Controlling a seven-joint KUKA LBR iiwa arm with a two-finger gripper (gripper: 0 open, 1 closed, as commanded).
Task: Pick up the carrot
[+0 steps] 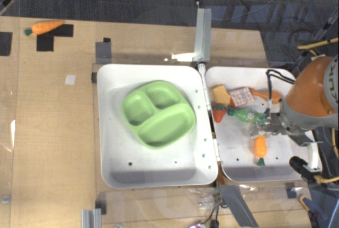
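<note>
While the arm (312, 96) reaches in over the right bin (233, 161), we see its wrist bent down and the jaws (263, 127) poised just above the carrot (259, 147); whether they are parted, we cannot tell. That carrot lies on the bin's floor.
</note>
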